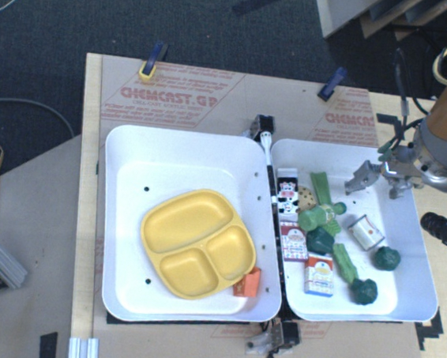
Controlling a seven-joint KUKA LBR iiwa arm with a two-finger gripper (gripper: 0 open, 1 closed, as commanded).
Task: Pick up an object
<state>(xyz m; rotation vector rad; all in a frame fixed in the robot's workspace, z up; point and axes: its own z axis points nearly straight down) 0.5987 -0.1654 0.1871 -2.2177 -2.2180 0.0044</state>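
**Nothing lifted yet: gripper poised over the right bin**

The arm comes in from the right edge of the frame, and its gripper (381, 176) hangs above the upper right part of the right bin (417, 302). Its two fingers look spread apart with nothing between them, so I'd call it released and empty.

All the likely candidates lie below and to the left of it, in that same bin: a small silver cylinder (366, 231) nearest the gripper, a cluster of green pieces (320, 221) at the middle, two dark green balls (386, 258) toward the lower right, and a column of small printed boxes (286, 213) along the bin's left wall. Everything rests flat on the bin floor.

The left bin (118, 203) carries a yellow divided plate (198, 242) with a little orange block (248, 283) just beside its lower right rim, well apart from the gripper.

By my reckoning the task has hardly begun: the descent, the closing and the lift are all left to do.
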